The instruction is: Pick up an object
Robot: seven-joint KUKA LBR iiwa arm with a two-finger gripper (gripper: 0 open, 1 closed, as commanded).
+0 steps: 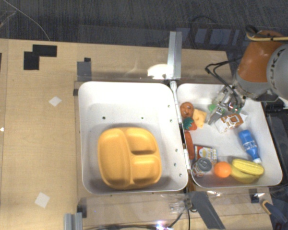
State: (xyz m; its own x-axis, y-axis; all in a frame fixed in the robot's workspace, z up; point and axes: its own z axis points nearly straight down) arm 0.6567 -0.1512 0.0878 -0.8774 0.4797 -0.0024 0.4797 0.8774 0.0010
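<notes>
My gripper (221, 108) hangs low over the upper part of the right bin (273, 152), below the orange wrist band (257, 61). A small white and brown carton (232, 121) lies just right of the gripper tip, and something green (212, 108) shows at its left side. To its left lie a brown round item (186, 109), a pale yellow piece (199, 116) and a green and red item (188, 124). A blue bottle (248, 145), a banana (247, 169), an orange (222, 169), a round can (201, 166) and a printed packet (207, 153) lie nearer the front.
A yellow divided tray (129, 156) sits in the left bin (125, 97). A red stick-like item (188, 145) lies along the right bin's left wall. A metal post (174, 56) stands behind the gap between the bins. Black cables (221, 68) trail by the arm.
</notes>
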